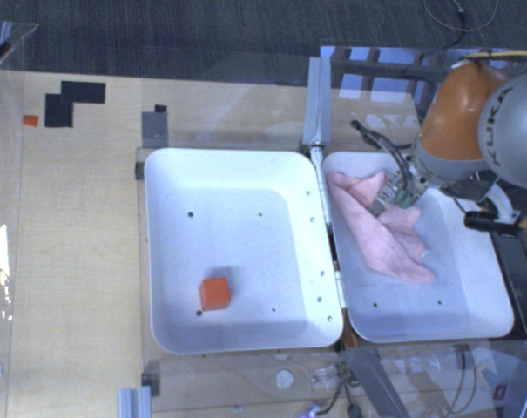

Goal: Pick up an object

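The gripper [392, 192] is low over the pink cloth [381, 238] in the right bin [472, 320], so I judge it is at the grasping step and must next close and lift, but its claw state I cannot tell

Arm [494, 129] reaching in from the right, gripper [395, 190] down low on the pink cloth [381, 238] crumpled in the right bin [472, 312]. Over in the left bin [246, 181], one small orange block [215, 293] sits alone near the front. Pale wooden counter [71, 259] all around.
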